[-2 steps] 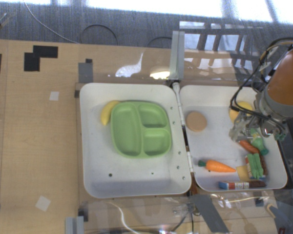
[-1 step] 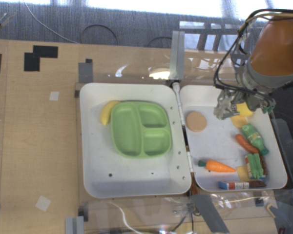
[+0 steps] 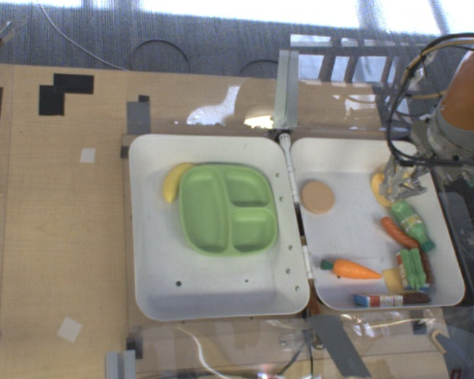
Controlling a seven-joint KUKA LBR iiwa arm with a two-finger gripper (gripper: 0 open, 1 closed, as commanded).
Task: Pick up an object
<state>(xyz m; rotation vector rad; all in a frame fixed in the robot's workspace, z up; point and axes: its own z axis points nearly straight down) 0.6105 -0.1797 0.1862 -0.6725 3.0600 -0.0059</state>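
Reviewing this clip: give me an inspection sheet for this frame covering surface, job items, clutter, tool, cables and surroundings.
Surface: wooden bench bearing a left bin and a right bin side by side.
Job items: right bin holds a tan disc, carrot, green bottle, a yellow piece by the tool, and small items along its near right edge.
Clutter: left bin holds a green divided tray overlapping a banana.
Tool: tool low over the right bin's far right corner; finger state unclear.
Cables: black loops by the arm; thin wire at top left.
Surroundings: black markers on the bench.
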